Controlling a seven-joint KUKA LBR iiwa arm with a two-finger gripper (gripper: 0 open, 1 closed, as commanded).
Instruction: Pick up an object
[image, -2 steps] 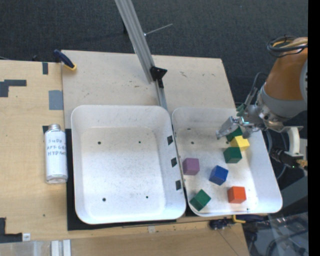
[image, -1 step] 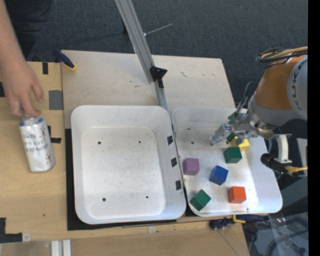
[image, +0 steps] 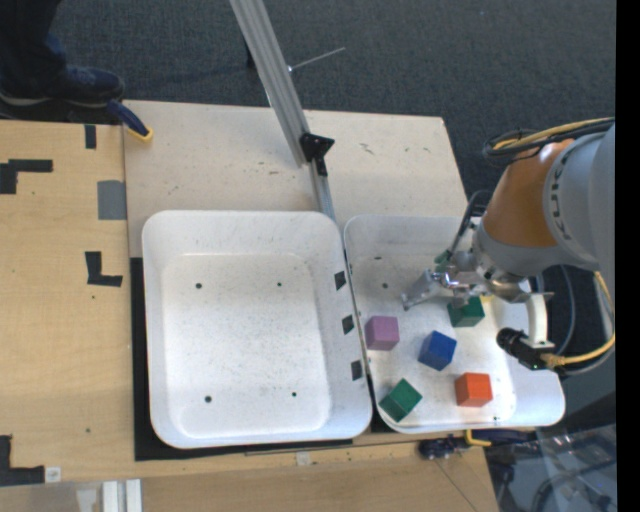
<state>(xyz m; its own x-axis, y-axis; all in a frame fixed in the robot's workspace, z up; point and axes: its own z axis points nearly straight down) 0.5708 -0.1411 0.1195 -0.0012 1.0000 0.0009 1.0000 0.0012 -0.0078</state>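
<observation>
Arm reaches in from the right, over the right bin (image: 395, 235). Gripper (image: 440, 285) sits low in the bin's upper-middle area, one finger (image: 415, 296) sticking out to the left toward the bin floor. Can't tell how far the jaws are apart from this angle, and nothing is visibly held between them.

Blocks are all in the right bin:
- dark green block (image: 466, 312): just beside the gripper, on its lower-right; looks like it's touching the wrist hardware, but the view is too cluttered there to be sure
- purple block (image: 382, 332): below-left of the gripper, near the finger tip but apart
- blue block (image: 437, 350): directly below the gripper, near
- orange block (image: 474, 389): near the bin's bottom right corner, well apart
- green block (image: 401, 398): bottom edge, near the left wall

Left bin (image: 160, 250) sits alongside.
</observation>
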